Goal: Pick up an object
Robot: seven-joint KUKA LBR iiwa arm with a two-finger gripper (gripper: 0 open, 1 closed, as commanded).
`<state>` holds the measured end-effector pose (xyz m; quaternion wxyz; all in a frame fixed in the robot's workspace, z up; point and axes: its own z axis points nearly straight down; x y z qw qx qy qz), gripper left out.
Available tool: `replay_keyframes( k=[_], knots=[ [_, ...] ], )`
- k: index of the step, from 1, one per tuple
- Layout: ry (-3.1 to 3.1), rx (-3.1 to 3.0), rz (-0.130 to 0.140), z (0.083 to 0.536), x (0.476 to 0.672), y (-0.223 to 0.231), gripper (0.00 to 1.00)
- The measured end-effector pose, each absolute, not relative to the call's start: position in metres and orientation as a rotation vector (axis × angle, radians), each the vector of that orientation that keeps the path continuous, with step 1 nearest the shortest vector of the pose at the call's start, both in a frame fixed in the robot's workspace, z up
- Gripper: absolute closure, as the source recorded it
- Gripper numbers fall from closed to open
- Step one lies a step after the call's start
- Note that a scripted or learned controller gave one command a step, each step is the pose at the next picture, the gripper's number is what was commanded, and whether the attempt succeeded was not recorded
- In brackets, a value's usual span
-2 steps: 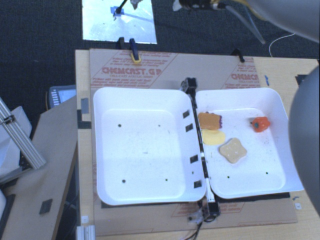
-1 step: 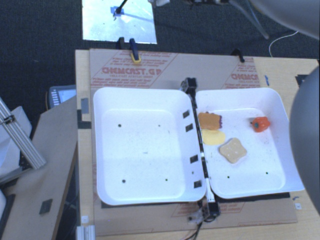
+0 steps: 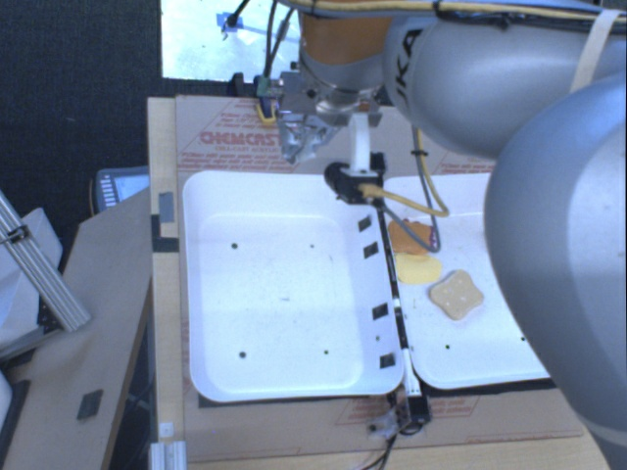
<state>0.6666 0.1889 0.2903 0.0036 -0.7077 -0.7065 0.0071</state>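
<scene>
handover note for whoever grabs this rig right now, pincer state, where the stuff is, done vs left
Pincer: raised over the far rim of the left bin; nothing seen between its fingers.
Objects: a tan toast-like piece, a yellow disc and an orange piece lie in the right bin, close to the divider.
Done: nothing picked.
Left: move over the right bin, descend, grasp one, lift.

Fixed overhead camera looks down slantwise on both bins (image 3: pixel 265 380).
</scene>
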Motion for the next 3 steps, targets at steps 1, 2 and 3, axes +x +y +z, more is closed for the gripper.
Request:
replay_keyframes(
  k=[1,2,3],
  knots=[
    [-2.228,-2.211,0.002,0.287,0.624,0.237,1.00],
    [-2.225,-2.218,-0.005,0.299,0.626,0.235,1.00],
    [-2.232,-2.224,-0.028,0.438,0.670,0.234,1.00]
  ],
)
